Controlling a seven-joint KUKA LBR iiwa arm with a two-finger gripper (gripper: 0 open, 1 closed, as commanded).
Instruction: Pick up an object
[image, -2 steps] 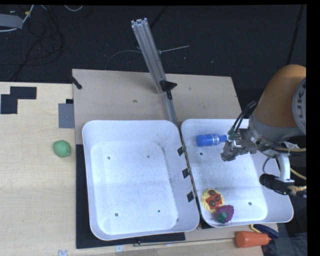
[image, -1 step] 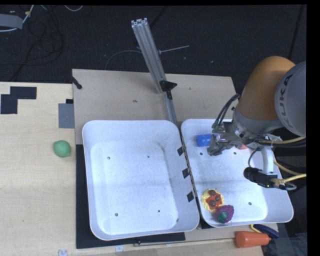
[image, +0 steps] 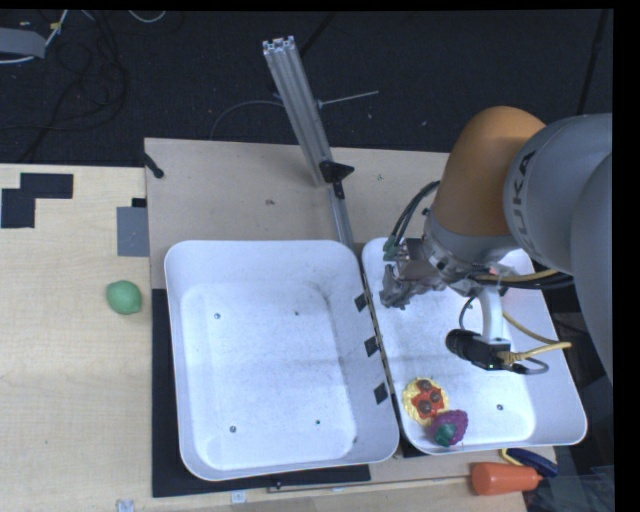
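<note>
Yellow toy (image: 424, 397) with red spots, purple-green neighbour (image: 449, 428)

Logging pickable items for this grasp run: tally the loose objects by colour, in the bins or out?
Green: 1, ball on the bench left of the bins
Yellow with red spots: 1, toy in the right bin
Purple and green: 1, toy in the right bin
Orange: 1, object off the right bin's near edge
Total: 4
</note>
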